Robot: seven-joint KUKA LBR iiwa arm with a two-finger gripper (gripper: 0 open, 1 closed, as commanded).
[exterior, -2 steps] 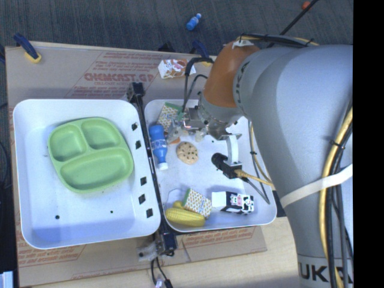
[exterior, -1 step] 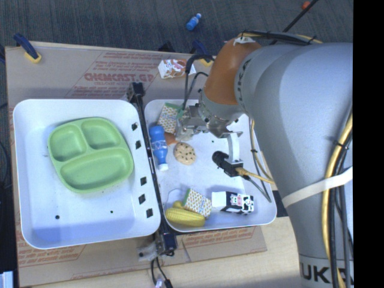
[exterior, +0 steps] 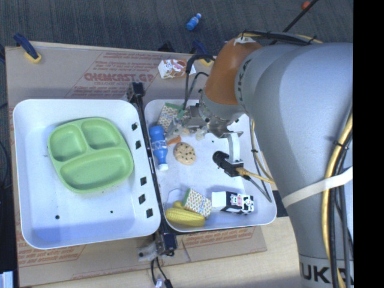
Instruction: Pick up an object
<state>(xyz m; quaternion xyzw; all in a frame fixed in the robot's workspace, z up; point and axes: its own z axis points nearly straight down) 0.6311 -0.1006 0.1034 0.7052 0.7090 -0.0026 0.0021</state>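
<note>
Gripper (exterior: 192, 123) sits low in the far-left corner of the right bin (exterior: 204, 182), just beside a crumpled packet (exterior: 169, 114). Released or clenched: can't tell, the wrist hides it. Nothing visibly held.

Likely targets, nearest first:

- Packet: printed, looks like thin foil or paper, against the bin's far-left wall. Prob. v. light, soft, will crush and may slide. Pinch a raised fold, not the flat face. The wall leaves little room on that side.
- Bottle (exterior: 158, 147): blue w/ white end, lying on its side along the left wall, near the packet. Light, stiff plastic, smooth and round, so it may roll or squirt out. Take it across the mid-body, square to its axis.
- Cookie (exterior: 185, 154): flat disc just beside the bottle, on clear floor. Low profile, hard to get under. Grip edge-to-edge across the diameter. If real, brittle; prob. a stiff toy.

Further off, at the near side: banana (exterior: 185, 218), patterned block (exterior: 198, 201) touching it, cow-print item (exterior: 240, 203).

Left bin (exterior: 36, 209) holds a green plate (exterior: 90, 155), well apart from the gripper.
</note>
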